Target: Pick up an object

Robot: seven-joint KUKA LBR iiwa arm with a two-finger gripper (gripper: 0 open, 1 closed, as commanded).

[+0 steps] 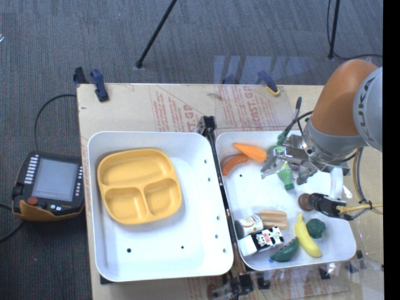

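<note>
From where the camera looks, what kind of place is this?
Probably a robotics lab: a bench with two white bins, toy food such as a banana, a handheld control pad and tripod legs.

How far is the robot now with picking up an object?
Done: the pincer is down in the right bin, at a small green object. In hand: nothing is visibly lifted. Left: grip it and raise it; carrot, banana and others lie untouched.

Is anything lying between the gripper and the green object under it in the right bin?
Nothing visible does. The gripper hangs right over the small green object in the right bin. The carrot and sausage lie apart to its left, the banana farther toward the camera.
</note>
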